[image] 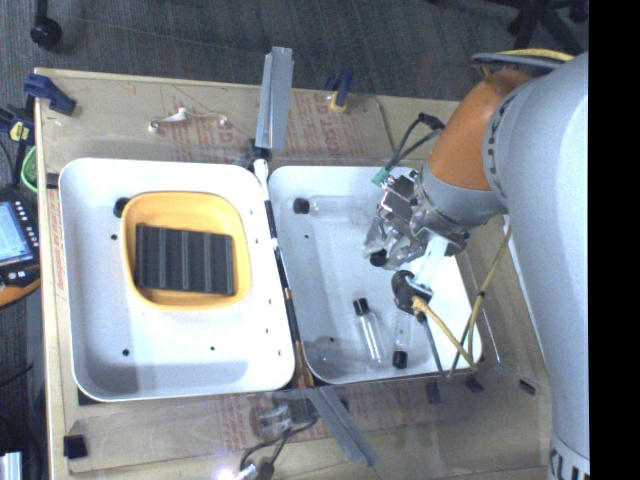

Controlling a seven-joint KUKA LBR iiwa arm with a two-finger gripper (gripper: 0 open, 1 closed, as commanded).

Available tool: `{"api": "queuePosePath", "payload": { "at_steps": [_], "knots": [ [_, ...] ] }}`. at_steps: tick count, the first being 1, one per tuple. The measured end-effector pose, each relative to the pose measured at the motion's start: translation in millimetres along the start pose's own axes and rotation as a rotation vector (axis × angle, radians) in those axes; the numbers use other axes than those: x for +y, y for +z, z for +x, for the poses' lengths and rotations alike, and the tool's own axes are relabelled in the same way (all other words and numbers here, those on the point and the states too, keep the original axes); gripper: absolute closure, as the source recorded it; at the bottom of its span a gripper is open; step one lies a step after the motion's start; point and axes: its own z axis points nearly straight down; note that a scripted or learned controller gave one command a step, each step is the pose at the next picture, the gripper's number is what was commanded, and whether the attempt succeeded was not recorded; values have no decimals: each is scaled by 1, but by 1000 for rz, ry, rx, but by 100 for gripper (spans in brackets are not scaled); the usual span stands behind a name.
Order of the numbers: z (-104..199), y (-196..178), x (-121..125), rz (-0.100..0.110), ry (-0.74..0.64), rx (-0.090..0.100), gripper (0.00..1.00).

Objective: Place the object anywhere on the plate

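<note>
A yellow plate [185,211] with rounded corners lies in the left bin [90,348] and carries a dark grey ridged block [186,260]. In the right bin [330,268], a small clear vial with a black cap [367,330] lies on the floor near the front. My gripper [390,266] hangs low over the right bin's middle right, just above and right of that vial. Nothing shows clearly held in it.
A second black-capped vial [301,206] rests at the right bin's back left. Another black cap [400,359] sits near its front right corner. A yellow cable [450,338] trails from the wrist over the bin's right rim. A grey metal bar [273,98] stands behind the bins.
</note>
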Motion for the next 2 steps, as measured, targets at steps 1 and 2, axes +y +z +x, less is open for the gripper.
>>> {"api": "queuePosePath", "payload": {
  "at_steps": [1, 2],
  "knots": [
    [99, -16, -22, -3, -114, 0, 100],
    [176, -27, -48, -4, -168, 0, 100]
  ]
}}
